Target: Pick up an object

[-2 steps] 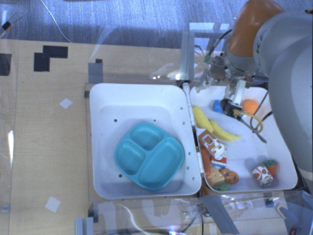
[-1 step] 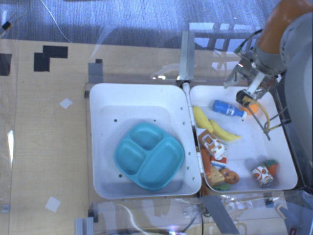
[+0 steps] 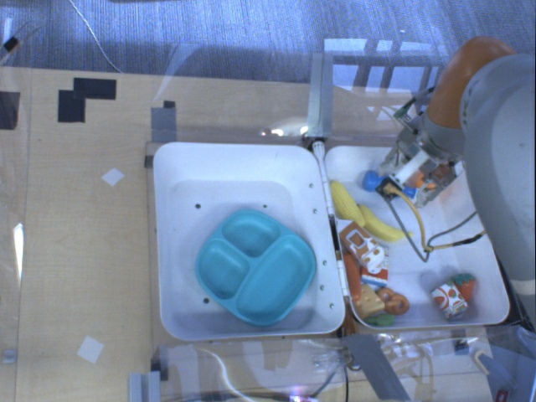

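From where I stand the arm (image 3: 494, 141) comes in from the right and bends down over the far end of the right bin (image 3: 490, 262), its orange band high by the bin's back corner. The gripper (image 3: 410, 177) hangs low in that far end, tilted toward the divider between the two bins; its tip is lost among the wrist parts and I cannot tell whether it is spread, pressed together or pinching anything. Just beside it, on the side toward the divider, lies a small blue piece (image 3: 371, 179), and whether the two touch I cannot make out. The things to pick lie mostly in this bin: a banana (image 3: 362, 213) runs aslant along the divider near the blue piece, a red and white carton (image 3: 368, 250) lies just nearer than the banana, and a clump of orange and green toy food (image 3: 385, 301) sits in the near corner by the divider. Well apart from those, by the near right corner, stands a small can (image 3: 450, 300). The left bin (image 3: 180, 216) holds a blue plate (image 3: 255, 266) with three compartments, lying flat toward its near side
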Controlling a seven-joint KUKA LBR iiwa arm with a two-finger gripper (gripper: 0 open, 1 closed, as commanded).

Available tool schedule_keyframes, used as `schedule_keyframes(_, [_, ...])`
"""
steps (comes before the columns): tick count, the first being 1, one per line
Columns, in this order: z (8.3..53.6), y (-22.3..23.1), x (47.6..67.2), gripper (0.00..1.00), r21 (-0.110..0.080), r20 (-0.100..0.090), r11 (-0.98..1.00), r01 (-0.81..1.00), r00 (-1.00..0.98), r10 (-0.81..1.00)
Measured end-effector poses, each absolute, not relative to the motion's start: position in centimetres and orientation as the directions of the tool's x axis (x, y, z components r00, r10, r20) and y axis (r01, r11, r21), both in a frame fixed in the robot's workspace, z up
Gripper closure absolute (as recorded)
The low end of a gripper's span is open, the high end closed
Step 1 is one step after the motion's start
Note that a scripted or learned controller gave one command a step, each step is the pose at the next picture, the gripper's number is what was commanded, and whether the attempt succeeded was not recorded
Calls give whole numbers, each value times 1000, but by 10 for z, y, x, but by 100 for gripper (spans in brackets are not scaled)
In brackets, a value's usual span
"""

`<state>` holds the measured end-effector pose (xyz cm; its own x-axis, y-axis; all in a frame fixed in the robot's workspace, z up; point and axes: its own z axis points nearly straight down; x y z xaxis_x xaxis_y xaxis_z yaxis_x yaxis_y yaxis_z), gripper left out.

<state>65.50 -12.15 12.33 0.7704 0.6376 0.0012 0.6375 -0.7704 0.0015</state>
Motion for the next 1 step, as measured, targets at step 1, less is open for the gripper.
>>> schedule_keyframes(1, [86,-120,663,0,-3,-2,-979,203,979,203])
